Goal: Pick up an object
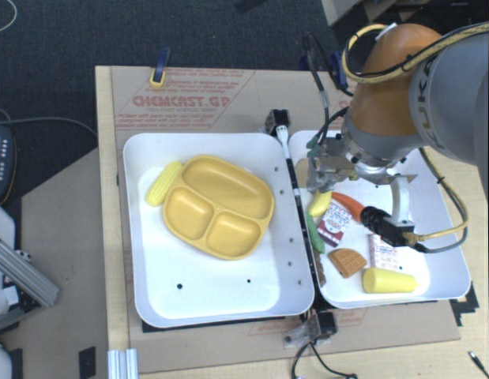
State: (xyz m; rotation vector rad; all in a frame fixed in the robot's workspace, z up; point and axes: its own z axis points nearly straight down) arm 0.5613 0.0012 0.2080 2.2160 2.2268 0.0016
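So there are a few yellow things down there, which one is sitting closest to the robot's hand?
The small yellow-green piece at the right bin's left edge, just below the gripper. The corn cob and divided plate lie in the left bin; the yellow wedge sits farther down.

I see my hand [329, 181] low over the right bin [449, 279], above toy food; a yellow divided plate [219, 205] fills the left bin [149, 290].

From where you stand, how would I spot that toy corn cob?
Look in the left bin, the one holding the big yellow divided plate. The corn cob lies against the plate's upper left edge. It is a small, bumpy, brighter yellow stick, while the plate is smooth and broad.
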